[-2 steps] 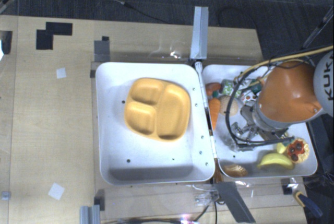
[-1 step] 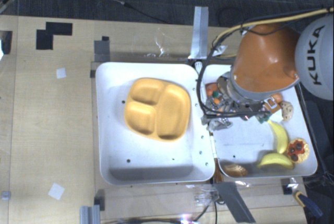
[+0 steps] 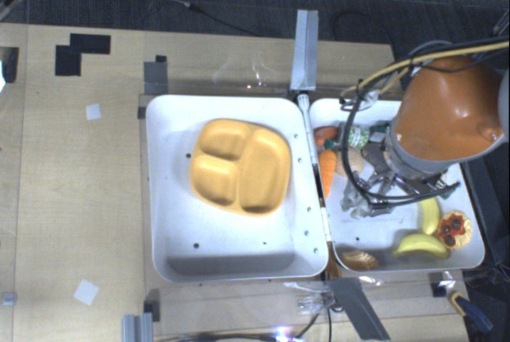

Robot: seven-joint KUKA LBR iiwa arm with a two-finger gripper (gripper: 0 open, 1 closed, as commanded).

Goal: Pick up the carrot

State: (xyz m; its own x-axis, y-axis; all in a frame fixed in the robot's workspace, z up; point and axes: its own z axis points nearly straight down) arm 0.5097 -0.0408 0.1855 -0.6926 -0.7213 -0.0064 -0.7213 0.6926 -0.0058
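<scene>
Orange-banded and bulky, the arm's wrist [image 3: 446, 113] sits nearest the lens and hangs over the right bin [image 3: 470, 257], hiding much of what lies under it. Below the wrist the jaws [image 3: 368, 201] hang low over the bin floor, close to the carrot but to its right; the dark linkage and cables blur together, so I cannot tell whether they are spread or closed, and nothing can be made out between them. The carrot [image 3: 327, 170] lies along the left wall of that bin, just beside the divider shared with the left bin [image 3: 167, 253], its thick end toward the far side and its tip pointing toward the near edge. It looks like a small toy or plastic vegetable: probably light, stiff and rather smooth, so it should not crush but may slide or roll out of a pinch. Judging from its taper, the thicker upper half is the safer place to take hold, closing across its width; the wall close on its left leaves little room for one finger there. Elsewhere in the right bin lie a banana [image 3: 426, 233] and a small tart-like piece [image 3: 454, 227] near the front corner. The left bin holds a yellow divided tray [image 3: 239, 165]. Both bins rest on the pale wooden worktop [image 3: 72, 197].
</scene>
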